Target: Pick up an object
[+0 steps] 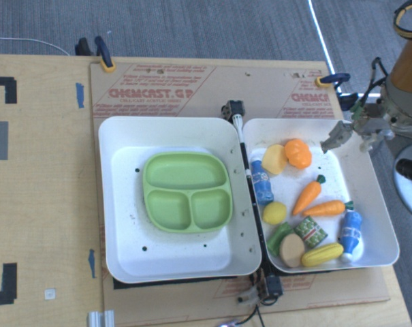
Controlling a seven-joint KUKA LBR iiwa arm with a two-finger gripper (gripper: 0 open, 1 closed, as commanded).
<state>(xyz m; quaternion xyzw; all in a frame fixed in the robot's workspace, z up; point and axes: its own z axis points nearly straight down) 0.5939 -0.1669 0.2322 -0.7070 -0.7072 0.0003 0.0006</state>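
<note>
Two shallow white plastic bins sit side by side on a tan board. The left bin (pixel 117 203) carries a light green three-compartment plastic tray (pixel 187 191), centred, with bare white floor on every side of it. The right bin (pixel 377 203) is crowded: its contents fill the near half and the left side, while bare floor lies along its right wall and far right corner.

The grey arm with an orange band (pixel 404 80) enters from the right, its wrist above the far right rim of the right bin. The two-finger gripper (pixel 351 139) hangs over that far right corner, one finger (pixel 336 137) angled towards the bin's middle; the fingers stand apart, with nothing between them.

Contents, largest first: two orange toy carrots, one tilted (pixel 308 195) and one lying flat (pixel 324 208); a blue-labelled bottle by the left wall (pixel 261 182); a second bottle by the near right wall (pixel 351 233); an orange round fruit (pixel 298 152), nearest the gripper yet apart from it; a yellow lemon (pixel 274 212).
</note>
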